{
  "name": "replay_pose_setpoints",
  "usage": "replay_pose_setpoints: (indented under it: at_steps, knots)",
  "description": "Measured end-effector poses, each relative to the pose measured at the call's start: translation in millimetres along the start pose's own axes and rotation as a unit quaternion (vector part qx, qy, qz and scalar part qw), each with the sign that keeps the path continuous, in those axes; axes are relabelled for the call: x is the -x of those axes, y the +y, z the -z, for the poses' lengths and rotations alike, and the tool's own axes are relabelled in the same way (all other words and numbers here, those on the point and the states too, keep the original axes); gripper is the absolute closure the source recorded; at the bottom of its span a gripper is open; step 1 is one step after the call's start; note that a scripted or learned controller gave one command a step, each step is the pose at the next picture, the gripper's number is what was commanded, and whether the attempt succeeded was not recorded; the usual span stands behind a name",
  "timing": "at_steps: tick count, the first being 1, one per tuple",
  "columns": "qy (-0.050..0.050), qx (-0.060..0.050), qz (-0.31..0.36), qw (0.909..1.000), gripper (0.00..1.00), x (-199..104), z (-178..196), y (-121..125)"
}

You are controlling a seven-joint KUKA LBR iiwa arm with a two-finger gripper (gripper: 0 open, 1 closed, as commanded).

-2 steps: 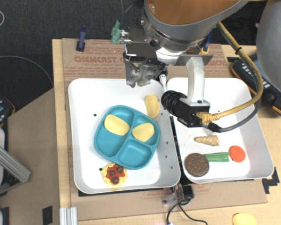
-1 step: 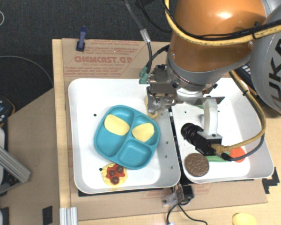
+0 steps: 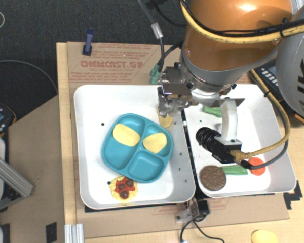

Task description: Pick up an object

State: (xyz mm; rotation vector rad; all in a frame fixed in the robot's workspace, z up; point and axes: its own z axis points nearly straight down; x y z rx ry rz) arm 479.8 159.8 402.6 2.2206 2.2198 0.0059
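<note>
My gripper (image 3: 166,107) hangs over the right edge of the left bin (image 3: 86,135), near its far corner. Just under its tip lies a small pale yellow piece (image 3: 165,121), partly hidden by the gripper; I cannot tell whether it is held. A blue divided plate (image 3: 137,163) sits in the middle of the left bin with two yellow pieces (image 3: 125,134) (image 3: 155,142) in its far compartments. A small pizza-like toy (image 3: 122,187) with red dots lies at the bin's near edge.
The right bin (image 3: 273,130) holds a brown round disc (image 3: 213,178), a green piece (image 3: 235,170) beside an orange-red piece (image 3: 257,167), and another green piece (image 3: 211,111) at the back. The big orange wrist covers the bins' far side.
</note>
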Motion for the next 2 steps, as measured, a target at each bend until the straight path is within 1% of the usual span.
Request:
replay_pose_setpoints:
  at_steps: [2]
  knots:
    - [0.001,0.002,0.000,1.0000,1.00,-1,20,1]
